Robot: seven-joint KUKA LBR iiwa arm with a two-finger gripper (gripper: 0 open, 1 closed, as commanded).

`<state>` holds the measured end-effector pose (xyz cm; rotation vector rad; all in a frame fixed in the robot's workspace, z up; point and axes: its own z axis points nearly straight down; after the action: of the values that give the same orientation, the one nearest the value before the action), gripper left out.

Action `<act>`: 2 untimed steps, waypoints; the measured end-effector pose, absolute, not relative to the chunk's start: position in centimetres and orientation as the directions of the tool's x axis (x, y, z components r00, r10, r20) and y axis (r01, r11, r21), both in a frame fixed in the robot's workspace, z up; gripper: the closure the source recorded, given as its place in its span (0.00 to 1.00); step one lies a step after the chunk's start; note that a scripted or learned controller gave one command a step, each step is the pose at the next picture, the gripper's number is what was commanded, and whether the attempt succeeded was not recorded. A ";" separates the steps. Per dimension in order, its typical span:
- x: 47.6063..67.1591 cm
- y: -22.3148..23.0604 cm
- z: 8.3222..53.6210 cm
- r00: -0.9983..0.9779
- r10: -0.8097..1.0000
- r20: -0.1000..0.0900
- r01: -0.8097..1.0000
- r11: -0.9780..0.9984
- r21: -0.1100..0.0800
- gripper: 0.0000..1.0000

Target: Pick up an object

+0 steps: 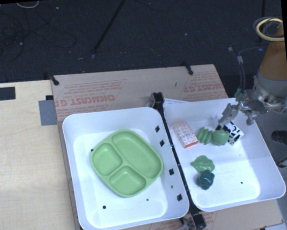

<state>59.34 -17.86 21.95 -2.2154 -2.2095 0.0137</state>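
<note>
You had two shallow white bins side by side on the bench [26, 165]; the left bin [87, 215] carried a green divided plate [126, 162], lying flat and turned at an angle, near the middle of the bin floor; the right bin [263, 186] carried the small things, any of which could serve for the pick; a pink patterned packet [185, 134] lay near the divider, in the upper left part of that bin; just to its right sat a green ribbed toy [212, 136], and touching its right end was a small black-and-white object [233, 132]; lower down, a light green lump [202, 163] rested against a dark teal lump [205, 180], the two touching, well apart from the packet; your arm [273, 67] came in from the right, grey with the orange band above the wrist, and the gripper [230, 115] hung over the upper right part of the right bin, just above the black-and-white object and the green ribbed toy; the fingers stood spread apart with nothing between them, so far as the slanted view showed; a sheet of brown cardboard [130, 90] with reversed red print lay under both bins.
</note>
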 end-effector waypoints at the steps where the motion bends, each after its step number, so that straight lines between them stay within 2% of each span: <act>1: 59.6 -17.8 22.8 0.000 1.000 0.000 1.000 0.000 -0.001 0.00; 2: 60.1 -17.1 16.9 -0.003 1.000 0.002 1.000 0.003 -0.006 0.00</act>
<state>60.12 -17.07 16.88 -2.2140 -2.2214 0.0047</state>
